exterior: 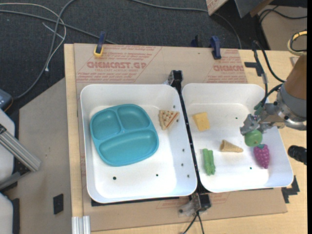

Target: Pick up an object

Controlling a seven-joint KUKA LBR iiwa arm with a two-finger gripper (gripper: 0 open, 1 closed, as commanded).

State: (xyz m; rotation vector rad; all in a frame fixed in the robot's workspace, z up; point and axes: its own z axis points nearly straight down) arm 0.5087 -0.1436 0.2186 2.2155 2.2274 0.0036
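Pincer (pixel 253 129) low in right bin (pixel 229 92), right side of frame, sitting on green ball (pixel 253 139). Cannot tell if open or closed. Grapes (pixel 262 155) just below, touching ball. Best: close slow, lift straight up, don't bump grapes.

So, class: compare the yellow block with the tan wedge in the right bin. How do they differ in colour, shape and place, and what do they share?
Colour: the yellow block is bright yellow; the tan wedge is pale tan.
Shape: the yellow block looks roughly square; the tan wedge tapers to a point at its left end.
Place: the yellow block lies near the divider; the tan wedge lies lower in the view, toward the middle.
Shared: both lie loose on the right bin floor.
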